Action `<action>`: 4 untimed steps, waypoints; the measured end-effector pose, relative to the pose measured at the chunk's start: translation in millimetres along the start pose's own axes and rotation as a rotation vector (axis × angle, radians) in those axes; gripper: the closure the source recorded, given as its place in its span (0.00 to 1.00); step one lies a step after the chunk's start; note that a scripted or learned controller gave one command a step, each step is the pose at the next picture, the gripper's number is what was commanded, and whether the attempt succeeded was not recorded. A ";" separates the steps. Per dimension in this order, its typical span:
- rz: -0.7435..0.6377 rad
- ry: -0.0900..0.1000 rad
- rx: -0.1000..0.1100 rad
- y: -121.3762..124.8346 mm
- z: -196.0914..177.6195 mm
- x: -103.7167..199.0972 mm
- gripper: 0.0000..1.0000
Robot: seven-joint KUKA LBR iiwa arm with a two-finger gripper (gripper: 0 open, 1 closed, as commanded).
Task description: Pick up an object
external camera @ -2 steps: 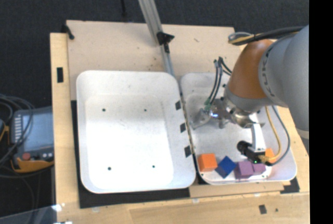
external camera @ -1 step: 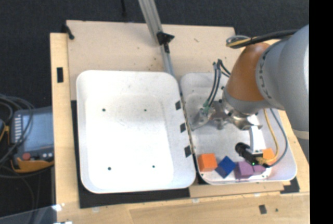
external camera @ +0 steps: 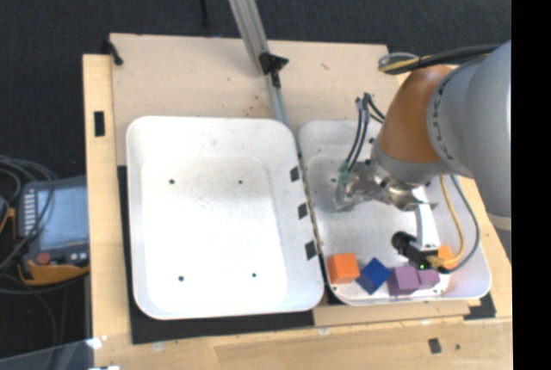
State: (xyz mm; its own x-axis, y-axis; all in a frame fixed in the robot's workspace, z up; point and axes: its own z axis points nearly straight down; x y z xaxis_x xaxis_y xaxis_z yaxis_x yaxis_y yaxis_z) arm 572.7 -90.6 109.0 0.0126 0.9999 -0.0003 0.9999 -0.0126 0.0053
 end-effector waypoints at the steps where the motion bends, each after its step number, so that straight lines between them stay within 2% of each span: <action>1: -0.011 0.001 0.001 -1.8 -44.8 3.5 1.00; 2: -0.015 -0.001 -0.002 0.5 -98.8 2.2 1.00; 3: -0.019 0.001 0.004 4.2 -94.5 52.5 1.00; 4: -0.022 0.003 0.004 8.1 -101.9 116.1 1.00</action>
State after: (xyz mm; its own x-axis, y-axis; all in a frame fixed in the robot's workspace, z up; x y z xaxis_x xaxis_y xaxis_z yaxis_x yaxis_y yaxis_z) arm 581.7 25.4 210.9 -0.0089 1.0000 0.0025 1.0000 0.0089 0.0011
